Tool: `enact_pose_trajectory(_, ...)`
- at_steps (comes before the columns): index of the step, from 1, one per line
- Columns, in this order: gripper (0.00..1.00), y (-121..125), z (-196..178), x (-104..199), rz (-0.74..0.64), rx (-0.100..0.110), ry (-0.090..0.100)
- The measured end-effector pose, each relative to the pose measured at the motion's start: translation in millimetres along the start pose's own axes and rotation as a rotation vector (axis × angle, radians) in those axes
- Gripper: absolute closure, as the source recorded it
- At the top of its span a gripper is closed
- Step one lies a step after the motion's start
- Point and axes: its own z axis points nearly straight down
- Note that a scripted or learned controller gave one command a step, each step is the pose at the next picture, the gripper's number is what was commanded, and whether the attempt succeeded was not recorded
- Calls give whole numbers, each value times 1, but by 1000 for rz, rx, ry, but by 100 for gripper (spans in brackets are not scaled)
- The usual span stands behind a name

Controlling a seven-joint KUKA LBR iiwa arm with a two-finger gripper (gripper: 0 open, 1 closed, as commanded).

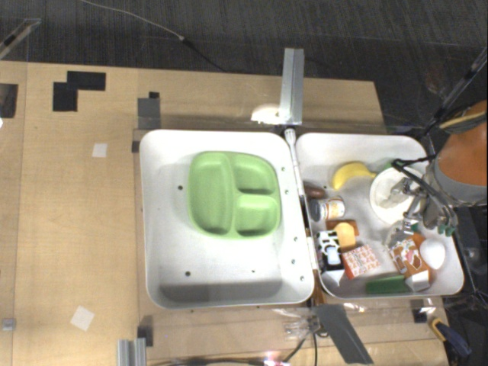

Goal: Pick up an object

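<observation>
Robot lab, by my read — plywood tabletop [69, 227] with black marker shapes [76, 88], two white bins [160, 280] clamped by aluminium bracket [292, 86], cable [114, 10] trailing over dark carpet [229, 14] — test rig, no home.

2 white bins side by side on wooden desk [69, 227], left bin [160, 280] holding green divided tray [232, 193], right bin [450, 277] against it, metal post [293, 86] behind their join, black squares [76, 88] marking desk's far left.
</observation>
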Motion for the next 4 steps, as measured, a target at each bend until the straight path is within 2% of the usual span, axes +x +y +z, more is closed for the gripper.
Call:
enact_pose_trajectory(1,0,-1,6,18,100,-7,-24)
enact_pose_trajectory(2,0,-8,5,41,298,-7,-32)
enact_pose_trajectory(3,100,-9,-10,35,293,-5,-53)
enact_pose_trajectory(4,0,-9,-10,36,293,-5,-50)
